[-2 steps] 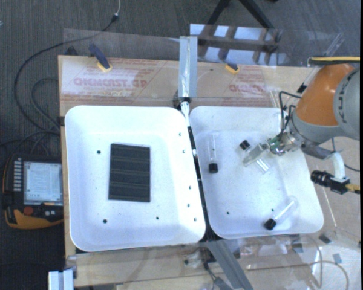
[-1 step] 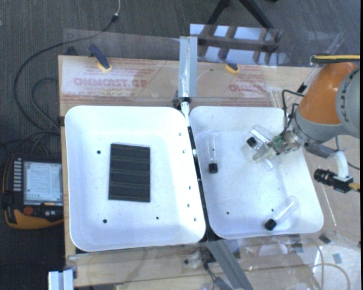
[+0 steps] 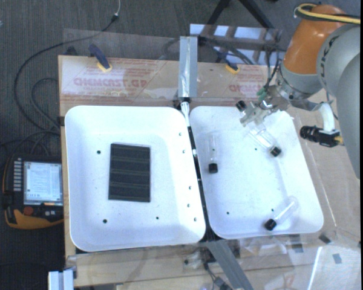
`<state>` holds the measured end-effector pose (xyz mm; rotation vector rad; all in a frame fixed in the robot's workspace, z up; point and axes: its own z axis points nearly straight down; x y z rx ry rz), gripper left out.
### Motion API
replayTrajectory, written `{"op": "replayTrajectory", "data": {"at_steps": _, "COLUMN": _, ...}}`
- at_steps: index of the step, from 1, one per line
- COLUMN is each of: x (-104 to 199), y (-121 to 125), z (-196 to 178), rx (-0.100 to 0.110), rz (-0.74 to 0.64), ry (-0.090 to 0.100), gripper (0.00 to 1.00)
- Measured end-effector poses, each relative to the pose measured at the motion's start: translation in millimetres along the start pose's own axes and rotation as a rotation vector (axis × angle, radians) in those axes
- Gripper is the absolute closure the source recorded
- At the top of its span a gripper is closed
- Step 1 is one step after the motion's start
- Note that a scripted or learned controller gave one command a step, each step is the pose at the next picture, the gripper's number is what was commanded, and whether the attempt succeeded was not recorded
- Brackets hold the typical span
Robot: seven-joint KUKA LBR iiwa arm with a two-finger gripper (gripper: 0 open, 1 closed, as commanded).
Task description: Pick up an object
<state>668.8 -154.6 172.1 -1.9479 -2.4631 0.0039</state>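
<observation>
Pincer (image 3: 252,110): over the right bin's (image 3: 302,180) far edge; grip state cannot be told.
Nearest tube (image 3: 265,142): clear, black-capped, just beside the pincer.
Other tubes: one (image 3: 212,154) mid-bin, one (image 3: 281,214) near corner.
Left bin (image 3: 85,222): black ribbed panel (image 3: 130,172) lying flat.

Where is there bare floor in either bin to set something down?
Left bin: free all around the dark pad. Right bin: free in the middle, between three clear tubes. Crowded top right, under the gripper.
</observation>
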Motion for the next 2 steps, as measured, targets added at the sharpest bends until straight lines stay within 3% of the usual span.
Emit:
{"op": "replayTrajectory", "data": {"at_steps": 1, "x": 63.2, "y": 14.7, "z": -39.2, "rx": 0.000, "rz": -0.035, "ry": 0.000, "gripper": 1.00}}
{"op": "replayTrajectory", "data": {"at_steps": 2, "x": 63.3, "y": 15.0, "z": -45.3, "rx": 0.005, "rz": -0.035, "ry": -0.001, "gripper": 1.00}}
